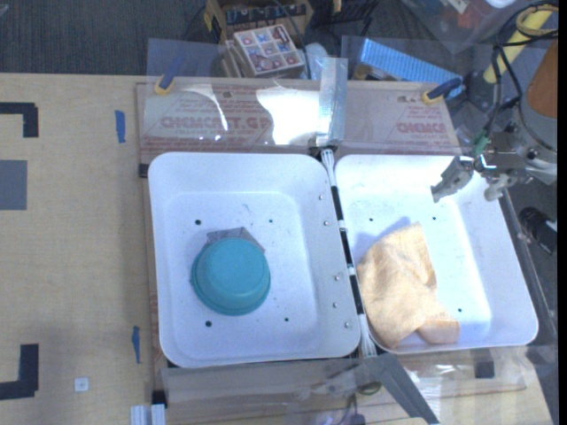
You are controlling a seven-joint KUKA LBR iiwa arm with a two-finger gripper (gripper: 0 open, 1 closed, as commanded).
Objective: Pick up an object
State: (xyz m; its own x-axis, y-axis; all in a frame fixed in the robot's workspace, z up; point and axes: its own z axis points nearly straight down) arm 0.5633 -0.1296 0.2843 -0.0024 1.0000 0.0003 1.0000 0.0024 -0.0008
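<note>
1. Toward the upper right of the frame, the gripper (468, 181) is hanging over the far corner of the right bin (496, 264), with its jaws spread apart and nothing lying between them; this looks like a ready pose above the bin and not a grasp under way
2. Lower in that same bin, a crumpled yellow cloth (400, 282) is lying against the near left wall, well apart from the jaws; being soft and heaped, it is probably offering folds that a pinch could catch
3. Over in the left bin (177, 193), a teal bowl (231, 275) is sitting upside down near the middle, partly covering a small grey scrap (229, 235); turned over like this, it is giving the jaws no rim to take hold of
4. Glare is washing out the far walls of both bins, the arm is being cut off by the right side of the frame, and whatever the cloth or the bowl is covering is staying hidden; the scrap's material is too hard to make out
</note>
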